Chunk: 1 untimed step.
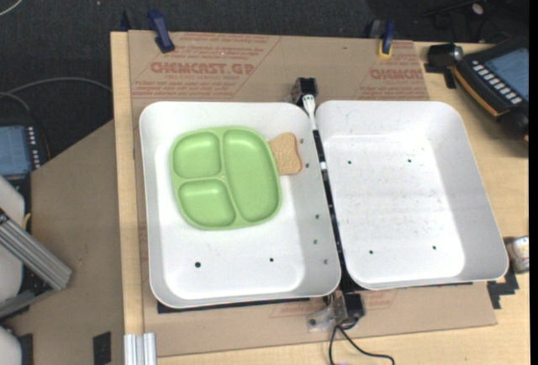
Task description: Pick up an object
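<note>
A green plate with three compartments [224,177] lies flat in the upper part of the left bin [244,271]. A tan slice of toast [287,154] rests against the plate's right edge, close to the bin's right wall. The right bin [403,195] sits beside the left one.
Both bins rest on a cardboard sheet [210,60] clamped at the back with blue clips [160,29]. A black cable and connector [305,91] run along the seam between the bins. A dark handheld device [496,77] lies at the far right of the bench.
</note>
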Motion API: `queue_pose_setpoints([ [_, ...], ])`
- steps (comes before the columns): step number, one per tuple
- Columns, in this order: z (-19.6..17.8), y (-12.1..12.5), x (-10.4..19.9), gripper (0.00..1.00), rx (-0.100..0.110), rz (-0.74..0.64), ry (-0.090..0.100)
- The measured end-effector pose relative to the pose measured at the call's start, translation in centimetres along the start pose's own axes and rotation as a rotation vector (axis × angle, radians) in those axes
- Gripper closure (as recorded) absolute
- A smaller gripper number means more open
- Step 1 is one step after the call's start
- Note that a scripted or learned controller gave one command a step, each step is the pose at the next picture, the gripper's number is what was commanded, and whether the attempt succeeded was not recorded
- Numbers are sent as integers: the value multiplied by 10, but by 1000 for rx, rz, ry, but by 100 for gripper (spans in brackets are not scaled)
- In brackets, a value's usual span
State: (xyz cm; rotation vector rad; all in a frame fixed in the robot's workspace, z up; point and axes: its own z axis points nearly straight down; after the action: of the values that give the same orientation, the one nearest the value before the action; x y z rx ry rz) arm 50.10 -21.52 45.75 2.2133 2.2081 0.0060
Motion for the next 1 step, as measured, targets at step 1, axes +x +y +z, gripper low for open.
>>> queue_pose_setpoints([
  [1, 89, -24, 30, 100, 22, -3, 12],
])
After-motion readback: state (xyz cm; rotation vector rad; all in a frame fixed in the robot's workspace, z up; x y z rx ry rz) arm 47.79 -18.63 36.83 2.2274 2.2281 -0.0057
